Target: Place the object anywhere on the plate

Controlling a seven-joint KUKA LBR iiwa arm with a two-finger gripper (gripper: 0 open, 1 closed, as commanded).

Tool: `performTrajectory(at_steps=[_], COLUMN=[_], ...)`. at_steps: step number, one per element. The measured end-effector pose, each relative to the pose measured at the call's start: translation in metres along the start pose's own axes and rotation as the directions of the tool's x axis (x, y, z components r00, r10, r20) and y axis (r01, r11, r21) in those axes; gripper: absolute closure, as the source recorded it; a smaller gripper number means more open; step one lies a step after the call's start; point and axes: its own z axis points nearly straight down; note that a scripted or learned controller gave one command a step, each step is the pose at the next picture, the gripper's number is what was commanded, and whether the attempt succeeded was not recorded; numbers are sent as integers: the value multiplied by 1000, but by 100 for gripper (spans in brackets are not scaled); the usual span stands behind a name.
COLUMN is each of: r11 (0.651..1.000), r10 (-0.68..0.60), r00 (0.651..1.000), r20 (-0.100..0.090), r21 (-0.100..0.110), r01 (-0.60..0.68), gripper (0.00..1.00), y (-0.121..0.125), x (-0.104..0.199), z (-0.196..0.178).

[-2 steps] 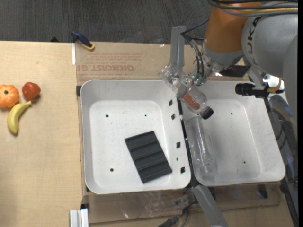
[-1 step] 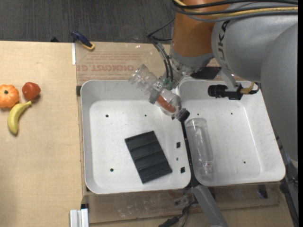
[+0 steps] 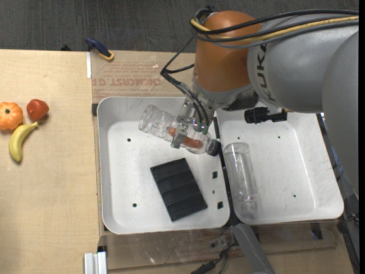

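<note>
Far left on the tan worktop (image 3: 51,181): an orange (image 3: 9,116), a red apple-like fruit (image 3: 37,109) just beside it, and a banana (image 3: 20,141) below, touching or nearly touching both. Top centre, a small blue-and-yellow clamp (image 3: 99,48) lies by a sheet of cardboard (image 3: 131,76) behind the bins. L bin (image 3: 108,170) holds a black ridged block (image 3: 178,188), lying flat at a slant, mid-to-lower part. Above it, a clear plastic cup (image 3: 157,120) lies tipped on its side, mouth pointing upper left, w/ something orange-red at its base end. The jaws (image 3: 191,131) sit right at that end of the cup; can't tell how far open they are, nor whether they've got the cup. Grey arm w/ orange band (image 3: 225,50) comes in from the right. R bin (image 3: 285,170): a clear plastic bottle (image 3: 240,171) lies lengthwise by its L wall.
</note>
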Motion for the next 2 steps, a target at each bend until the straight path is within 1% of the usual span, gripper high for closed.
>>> performTrajectory(at_steps=[1, 2], r11=[1000, 992], r10=[1, -125], r00=[1000, 992], r20=[1, 3], r21=[-1, -2], r01=[-1, 125], gripper=[0, 0], y=[0, -15], x=[-1, -16], z=[-1, 101])
